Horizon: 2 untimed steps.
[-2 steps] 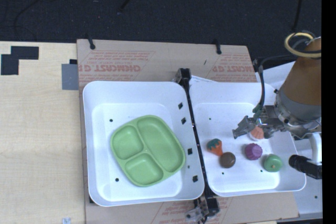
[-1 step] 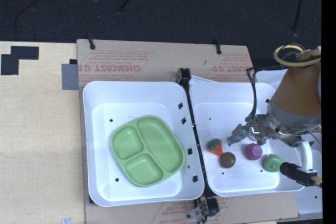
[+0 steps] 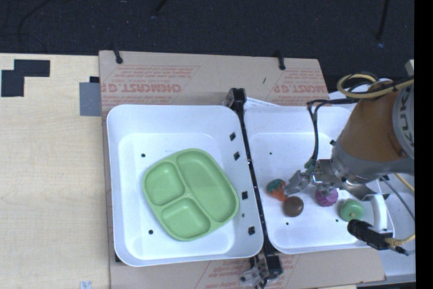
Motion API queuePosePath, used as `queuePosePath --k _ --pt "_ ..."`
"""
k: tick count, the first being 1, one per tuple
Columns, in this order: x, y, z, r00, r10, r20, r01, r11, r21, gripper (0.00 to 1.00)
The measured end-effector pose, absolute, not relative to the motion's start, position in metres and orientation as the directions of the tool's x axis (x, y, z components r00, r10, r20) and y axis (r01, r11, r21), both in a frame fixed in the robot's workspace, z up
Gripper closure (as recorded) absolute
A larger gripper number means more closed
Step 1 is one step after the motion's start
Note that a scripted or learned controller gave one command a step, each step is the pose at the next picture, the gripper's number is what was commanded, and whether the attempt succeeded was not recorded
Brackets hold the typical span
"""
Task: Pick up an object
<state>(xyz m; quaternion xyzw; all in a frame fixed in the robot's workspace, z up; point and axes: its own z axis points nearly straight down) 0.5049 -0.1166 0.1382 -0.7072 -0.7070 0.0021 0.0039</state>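
Several small objects lie in the right white bin (image 3: 284,145): a green and orange piece (image 3: 274,187), a brown ball (image 3: 293,206), a purple piece (image 3: 327,197) and a green piece (image 3: 350,210). My gripper (image 3: 308,181) hangs low over this bin, just above the brown ball, between the green and orange piece and the purple one. The grey and orange arm (image 3: 372,135) hides the bin's right side. I see nothing held in the gripper.
The left white bin (image 3: 128,139) holds a light green divided plate (image 3: 189,194). A black divider (image 3: 247,172) runs between the two bins. Cardboard (image 3: 203,81) lies under the bins, and cables (image 3: 358,82) loop by the arm.
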Motion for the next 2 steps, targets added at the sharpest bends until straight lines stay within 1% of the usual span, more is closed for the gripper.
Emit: queuePosePath --k 1,2 --pt "0.505 -0.116 0.086 0.001 1.000 0.001 1.000 -0.001 -0.002 0.00" --pt "0.505 -0.117 0.099 0.007 1.000 0.001 1.000 -0.007 -0.002 1.00"
